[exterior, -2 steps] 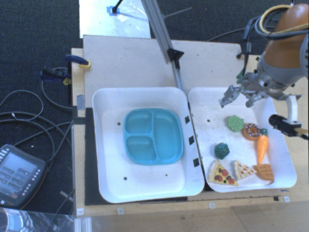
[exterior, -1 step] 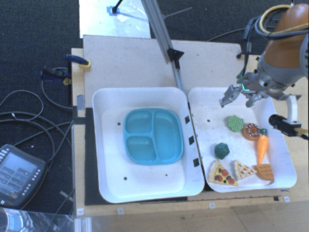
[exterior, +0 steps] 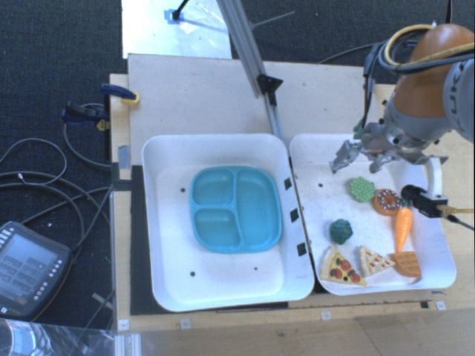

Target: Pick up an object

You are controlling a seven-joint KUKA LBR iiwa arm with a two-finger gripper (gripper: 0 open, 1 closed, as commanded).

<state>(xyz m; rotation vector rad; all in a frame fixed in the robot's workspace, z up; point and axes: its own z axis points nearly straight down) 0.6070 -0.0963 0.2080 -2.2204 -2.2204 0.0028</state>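
Pizza, a waffle wedge and a brown pastry line the right bin's near edge, the pastry touching the wedge. At 12 o'clock from them lie a dark green ball and a carrot; farther up, a pale green piece sits just beside a donut, whose right side a black part of the arm partly covers. Over the bin's 12 o'clock end hangs the gripper, its fingers spread with nothing between them, clear of every item. Its wrist hides the bin's far right corner. A blue divided plate rests in the left bin.
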